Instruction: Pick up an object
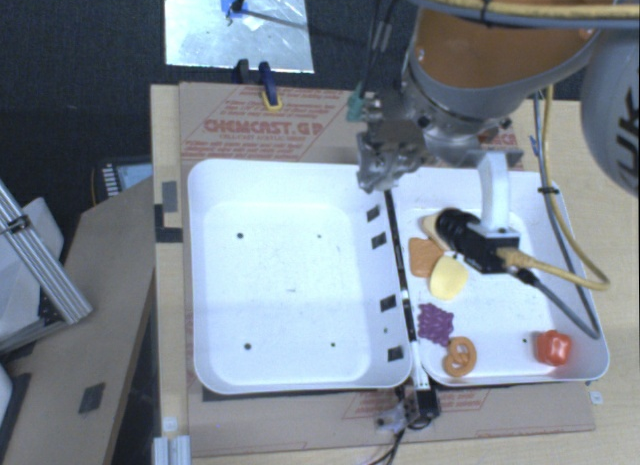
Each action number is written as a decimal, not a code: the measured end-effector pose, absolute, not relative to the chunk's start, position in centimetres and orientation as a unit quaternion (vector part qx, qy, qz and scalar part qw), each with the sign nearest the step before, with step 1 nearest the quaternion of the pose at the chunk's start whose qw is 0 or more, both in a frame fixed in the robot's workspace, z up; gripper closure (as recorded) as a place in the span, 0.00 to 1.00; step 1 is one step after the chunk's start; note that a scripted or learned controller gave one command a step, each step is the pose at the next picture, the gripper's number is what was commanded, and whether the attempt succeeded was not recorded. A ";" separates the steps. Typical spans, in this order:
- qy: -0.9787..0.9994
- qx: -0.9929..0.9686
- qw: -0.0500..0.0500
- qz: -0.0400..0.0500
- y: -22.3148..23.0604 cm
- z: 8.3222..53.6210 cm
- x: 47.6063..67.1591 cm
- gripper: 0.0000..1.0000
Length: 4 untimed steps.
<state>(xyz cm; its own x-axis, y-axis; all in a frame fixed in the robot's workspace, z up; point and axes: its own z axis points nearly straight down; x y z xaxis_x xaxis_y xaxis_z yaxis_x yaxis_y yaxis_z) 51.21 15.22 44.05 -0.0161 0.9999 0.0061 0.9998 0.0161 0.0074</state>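
**Gripper above the bin seam, five items in the right bin**

The arm [500, 23] comes in from the upper right, and its orange band takes up the top of the view. The gripper [385, 165] hangs over the far end of the seam where the left bin [290, 283] meets the right bin [500, 318]. Cannot tell if it is spread or pressed together, since the tip is dark and blurred against the bin rims. Nothing is visibly pinched in it.

All the pickable things lie in the right bin, near its left side and front edge.
- The flat orange piece [424, 256] is close to the seam.
- The yellow piece [449, 279] touches the orange piece's lower right.
- The purple cluster [435, 322] sits just in front of those two.
- The pretzel [460, 356] is near the front wall, just beside the purple cluster.
- The red object [552, 347] is in the front right corner, well apart from the rest.

A black-and-white part [482, 233] with a yellow cable [560, 275] sits over the middle of the right bin, just behind the orange and yellow pieces. I can't tell what it is.

Both bins rest on a cardboard sheet [250, 125] with red lettering. A silver sheet [238, 13] lies behind it, and a blue-and-yellow clamp [268, 87] sits on the cardboard's far edge.
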 end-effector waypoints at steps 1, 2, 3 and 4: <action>0.709 0.705 0.003 0.007 14.7 54.2 48.6 1.00; 0.711 0.703 -0.002 -0.003 21.5 44.9 48.5 1.00; 0.706 0.708 -0.002 -0.007 16.5 31.5 48.5 1.00; 0.707 0.708 0.004 0.007 16.0 43.3 53.2 1.00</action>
